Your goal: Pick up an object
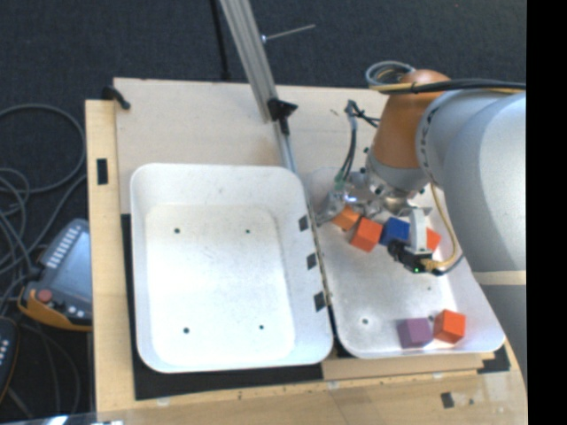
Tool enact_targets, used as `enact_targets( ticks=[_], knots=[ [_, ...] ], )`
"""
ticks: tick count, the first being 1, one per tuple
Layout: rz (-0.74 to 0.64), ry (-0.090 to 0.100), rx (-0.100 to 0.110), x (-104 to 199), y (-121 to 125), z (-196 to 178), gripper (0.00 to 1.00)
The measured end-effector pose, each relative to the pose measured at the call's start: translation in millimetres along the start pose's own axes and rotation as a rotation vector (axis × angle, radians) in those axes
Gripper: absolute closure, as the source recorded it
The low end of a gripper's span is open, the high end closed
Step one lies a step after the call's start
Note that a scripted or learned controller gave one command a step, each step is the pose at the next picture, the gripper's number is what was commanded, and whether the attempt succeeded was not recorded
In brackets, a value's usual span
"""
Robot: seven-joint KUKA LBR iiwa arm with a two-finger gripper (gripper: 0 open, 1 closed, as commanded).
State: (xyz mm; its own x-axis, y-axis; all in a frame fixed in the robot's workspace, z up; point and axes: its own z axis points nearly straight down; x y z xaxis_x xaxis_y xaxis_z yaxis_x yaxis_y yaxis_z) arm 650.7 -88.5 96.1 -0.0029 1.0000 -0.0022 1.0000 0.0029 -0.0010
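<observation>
- The right bin [381, 317] is taken as the landmark; the left bin [221, 264] is set just beside it.
- The arm [461, 166] is reached over its far end.
- The gripper [359, 211] is lowered there; its state cannot be told.
- An orange block [365, 234] and a blue block [396, 229] are seen beside the gripper.
- A purple block [414, 332] and another orange block [450, 326] are found touching at its near end.

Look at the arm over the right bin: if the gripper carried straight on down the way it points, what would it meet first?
Probably the cluster of blocks under the gripper: the orange block first, with the blue block beside it, in the right bin. Depth is hard to judge from this slanted view.
</observation>
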Motion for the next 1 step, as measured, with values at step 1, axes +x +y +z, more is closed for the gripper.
enact_targets(
  ticks=[1],
  knots=[
    [0.001, 0.001, -0.003, -1.9, 1.0, -14.5, 1.0]
  ],
)
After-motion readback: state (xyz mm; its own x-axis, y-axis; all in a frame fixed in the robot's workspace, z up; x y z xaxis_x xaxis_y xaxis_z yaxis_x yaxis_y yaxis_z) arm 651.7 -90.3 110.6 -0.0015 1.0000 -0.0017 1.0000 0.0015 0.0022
